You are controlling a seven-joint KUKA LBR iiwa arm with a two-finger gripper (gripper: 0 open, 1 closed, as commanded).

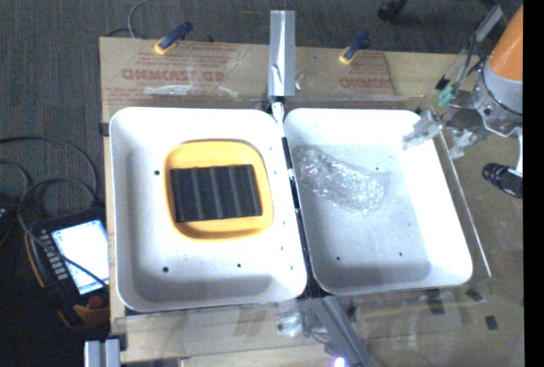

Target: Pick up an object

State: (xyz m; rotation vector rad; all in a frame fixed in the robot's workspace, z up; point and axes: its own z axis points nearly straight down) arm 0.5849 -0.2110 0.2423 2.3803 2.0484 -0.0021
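Bins sit side by side on the bench, and you read them from the near edge backward. In the left bin (136,272), an orange tray-like object (219,189) with a dark ribbed insert lies roughly at the centre, its long axis running left to right across the bin floor, flat and clear of all four walls. In the right bin (399,263), a crumpled piece of clear plastic (342,178) lies in the far-left part of the floor, close to the wall shared with the other bin; its outline is hard to make out against the white.

Farther back, at the right bin's far-right corner, the gripper (442,126) hangs just over the rim, with the arm's orange band (514,51) above it at the right edge. You cannot tell from this view whether the claw is spread or closed, and nothing can be seen held in it.

The relation that matters to you: both candidates lie to the left of the claw and nearer the front. The clear plastic is the closer one, within the same bin, toward the shared wall. The orange object is well apart, beyond that wall, so reaching it likely means crossing the divider.
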